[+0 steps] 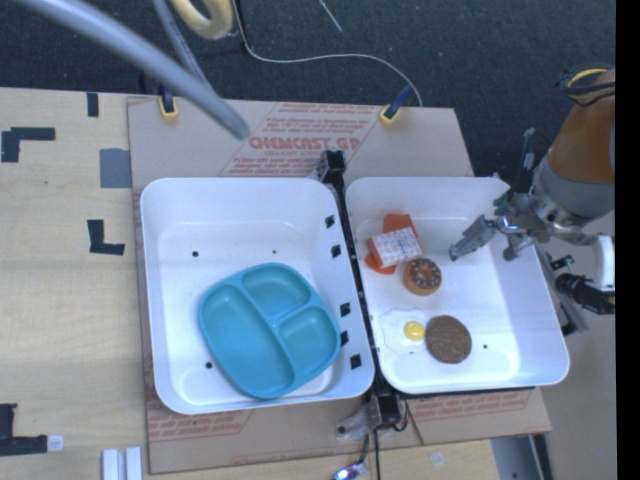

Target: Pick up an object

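The right white bin (530,313) holds a red-and-white waffle-like box (393,244), a chocolate donut (422,276), a fried egg (404,331) and a brown round patty (448,339). My gripper (486,244) hangs over the bin's upper right part, to the right of the donut and apart from every item. It is open, with nothing between its fingers. The grey arm with its orange band (585,148) comes in from the right edge.
The left white bin (165,218) holds a blue divided plate (268,328). A black divider (345,258) runs between the bins. Both sit on a cardboard sheet (290,138) with yellow clamps at the back. A grey hose (120,38) crosses the top left.
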